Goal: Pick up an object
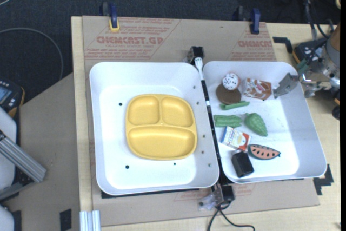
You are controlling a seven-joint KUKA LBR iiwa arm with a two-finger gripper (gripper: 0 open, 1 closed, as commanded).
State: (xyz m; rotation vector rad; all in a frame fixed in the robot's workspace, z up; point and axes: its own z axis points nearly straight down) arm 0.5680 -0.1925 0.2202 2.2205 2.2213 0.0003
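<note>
The right bin (303, 132) holds several small objects: a white dotted ball (230, 81), a brown disc (228, 94), a clear packet with red print (256, 88), a green bean pod (228, 120), a green leafy piece (257, 123), a small white and red box (237, 139), a watermelon slice (263, 152) and a black block (243, 164). My gripper (285, 85) hangs at the bin's upper right edge, just right of the packet, with nothing seen between its fingers.
The left bin (108, 116) holds a yellow divided plate (160, 126). Both bins rest on a cardboard sheet (135, 35) held by blue clamps at the back. Cables and arm hardware (324, 62) crowd the right side.
</note>
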